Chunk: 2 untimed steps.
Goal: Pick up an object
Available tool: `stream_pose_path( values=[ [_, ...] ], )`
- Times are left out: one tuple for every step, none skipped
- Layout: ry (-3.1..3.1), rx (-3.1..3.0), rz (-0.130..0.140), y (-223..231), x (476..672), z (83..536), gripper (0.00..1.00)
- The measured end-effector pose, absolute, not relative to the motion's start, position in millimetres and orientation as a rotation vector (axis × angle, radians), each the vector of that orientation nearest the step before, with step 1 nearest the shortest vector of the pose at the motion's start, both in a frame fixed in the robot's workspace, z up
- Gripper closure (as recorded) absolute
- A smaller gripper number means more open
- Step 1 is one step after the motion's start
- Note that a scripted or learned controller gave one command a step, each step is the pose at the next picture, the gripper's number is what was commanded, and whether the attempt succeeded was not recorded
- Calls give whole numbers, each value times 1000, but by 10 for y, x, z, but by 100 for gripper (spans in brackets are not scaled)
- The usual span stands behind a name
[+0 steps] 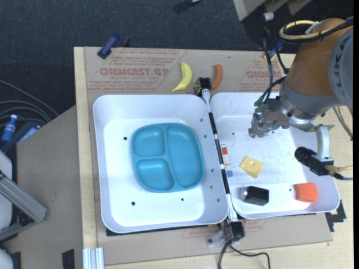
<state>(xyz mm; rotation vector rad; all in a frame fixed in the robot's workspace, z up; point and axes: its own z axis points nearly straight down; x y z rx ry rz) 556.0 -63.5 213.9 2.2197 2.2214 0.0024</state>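
Observation:
My gripper (261,128) hangs over the back half of the right bin (280,209), above its bare floor. Nothing shows under or in it. A yellow cheese-like wedge (251,166) lies in the bin's middle, below and slightly left of the gripper. A small black block (255,195) rests near the bin's front left. An orange block (306,192) sits at the front right.
The left bin (112,122) holds a blue divided plate (168,156). Behind the bins, on the bench, lie a yellow banana (183,77) and an orange carrot-like piece (216,76). A blue object (109,45) sits at the bench's back left corner.

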Motion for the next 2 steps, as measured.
stream_pose_path(
  values=[
    [2222,2221,-1,-638,5553,2132,0],
    [2221,2222,-1,-1163,5518,844,0]
  ],
)
